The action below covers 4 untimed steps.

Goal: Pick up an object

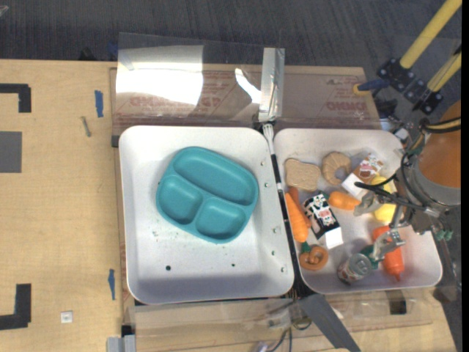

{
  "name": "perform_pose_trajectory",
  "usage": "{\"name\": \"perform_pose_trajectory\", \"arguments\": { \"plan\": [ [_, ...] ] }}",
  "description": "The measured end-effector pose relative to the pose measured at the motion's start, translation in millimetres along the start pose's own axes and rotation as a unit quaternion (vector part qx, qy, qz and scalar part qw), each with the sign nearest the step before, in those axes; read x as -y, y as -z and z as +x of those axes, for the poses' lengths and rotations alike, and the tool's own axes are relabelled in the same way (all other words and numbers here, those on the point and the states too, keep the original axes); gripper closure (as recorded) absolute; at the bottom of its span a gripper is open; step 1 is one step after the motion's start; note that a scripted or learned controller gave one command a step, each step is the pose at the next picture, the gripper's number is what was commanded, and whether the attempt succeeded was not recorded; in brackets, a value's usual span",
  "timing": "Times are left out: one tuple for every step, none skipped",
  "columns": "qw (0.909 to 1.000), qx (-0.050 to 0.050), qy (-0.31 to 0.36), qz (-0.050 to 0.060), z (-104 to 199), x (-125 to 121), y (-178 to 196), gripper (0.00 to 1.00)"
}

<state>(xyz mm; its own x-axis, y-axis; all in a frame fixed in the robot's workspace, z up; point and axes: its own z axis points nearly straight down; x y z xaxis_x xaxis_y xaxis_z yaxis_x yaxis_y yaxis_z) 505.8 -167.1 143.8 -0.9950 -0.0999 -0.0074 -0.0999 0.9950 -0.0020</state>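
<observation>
Camera view: grey claw (pixel 386 235) hovers low among toys in the right white bin (pixel 429 273), perhaps over the small orange carrot (pixel 394 261); finger state untellable. Next: close and lift.

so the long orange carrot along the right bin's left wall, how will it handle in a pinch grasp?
The carrot looks smooth and glossy, likely hard plastic, so probably stiff, light and a bit slippery. Its rounded, tapered form may roll or squirt out if pinched off-centre. It lies close to the right bin wall, with a cow-patterned toy alongside, so finger room looks tight.
</observation>
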Motion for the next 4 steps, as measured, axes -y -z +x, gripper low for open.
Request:
{"name": "perform_pose_trajectory", "arguments": {
  "plan": [
    [1.0, 0.003, -0.005, 0.001, -13, 23, -38, 0.0],
    [0.999, 0.001, -0.044, 0.0, -21, 30, -56, 0.0],
    [0.999, 0.009, -0.043, 0.003, -26, 30, -42, 1.0],
    [0.9954, 0.005, -0.096, 0.0, -103, -6, 117, 1.0]
  ]
}}
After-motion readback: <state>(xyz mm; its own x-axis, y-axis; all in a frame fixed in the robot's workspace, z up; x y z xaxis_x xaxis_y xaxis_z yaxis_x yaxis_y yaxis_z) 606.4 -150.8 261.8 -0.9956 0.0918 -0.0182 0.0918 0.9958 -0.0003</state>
